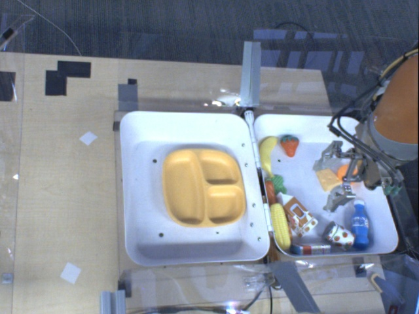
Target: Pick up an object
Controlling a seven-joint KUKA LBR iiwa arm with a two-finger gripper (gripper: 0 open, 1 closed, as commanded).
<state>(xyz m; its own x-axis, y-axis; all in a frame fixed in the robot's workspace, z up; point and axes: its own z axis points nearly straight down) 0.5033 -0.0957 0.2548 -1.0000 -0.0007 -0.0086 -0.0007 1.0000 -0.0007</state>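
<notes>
Two shallow white bins sit side by side on a pale wooden bench point(59, 195). The left bin point(141, 241) carries a yellow plastic tray with three compartments point(201, 186), resting flat. The right bin point(308, 133) holds the clutter: a yellow banana point(267, 153) lying with its long axis running up and down along the left wall, a red strawberry toy point(289, 145) just beside it, a yellow corn cob point(279, 222) also lengthwise along the left wall, a small printed carton point(300, 217) lying at a tilt, and a blue bottle with a white cap point(359, 224) pointing cap-up toward the far wall. Any printing on the carton and bottle is too small to read.

The grey two-finger gripper point(338, 175) hangs over the right bin, its fingers point(329, 154) spread apart around a tan and orange flat piece point(328, 177), not clamped on it. Dark carpet point(163, 18) lies beyond the bench.
</notes>
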